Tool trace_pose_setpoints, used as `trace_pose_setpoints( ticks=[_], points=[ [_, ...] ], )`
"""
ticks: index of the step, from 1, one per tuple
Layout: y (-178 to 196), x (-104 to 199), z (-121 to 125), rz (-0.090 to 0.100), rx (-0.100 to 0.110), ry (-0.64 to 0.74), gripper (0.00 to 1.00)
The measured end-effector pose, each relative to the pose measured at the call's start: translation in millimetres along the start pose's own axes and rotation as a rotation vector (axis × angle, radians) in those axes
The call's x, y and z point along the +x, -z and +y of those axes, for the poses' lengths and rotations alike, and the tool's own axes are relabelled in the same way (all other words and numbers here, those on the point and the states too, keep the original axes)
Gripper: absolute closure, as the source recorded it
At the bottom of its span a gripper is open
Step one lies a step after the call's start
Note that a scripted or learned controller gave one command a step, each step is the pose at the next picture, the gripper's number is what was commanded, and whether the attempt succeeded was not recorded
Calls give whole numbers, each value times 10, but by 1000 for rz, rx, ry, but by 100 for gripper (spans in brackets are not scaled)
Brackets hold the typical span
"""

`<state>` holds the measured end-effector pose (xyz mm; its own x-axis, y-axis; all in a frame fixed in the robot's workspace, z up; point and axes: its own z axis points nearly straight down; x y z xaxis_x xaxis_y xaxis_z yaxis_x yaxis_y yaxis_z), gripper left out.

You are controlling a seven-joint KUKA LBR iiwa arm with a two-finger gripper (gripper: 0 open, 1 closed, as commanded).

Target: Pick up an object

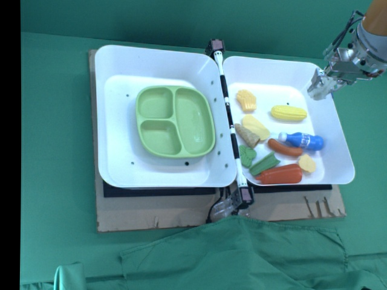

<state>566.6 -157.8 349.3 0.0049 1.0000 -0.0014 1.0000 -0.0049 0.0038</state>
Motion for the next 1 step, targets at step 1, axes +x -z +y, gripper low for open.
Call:
trace_pose_setpoints(
  ticks=[1],
  points=[
    [-584, -9, 811, -2, 0, 4, 0]
  ],
)
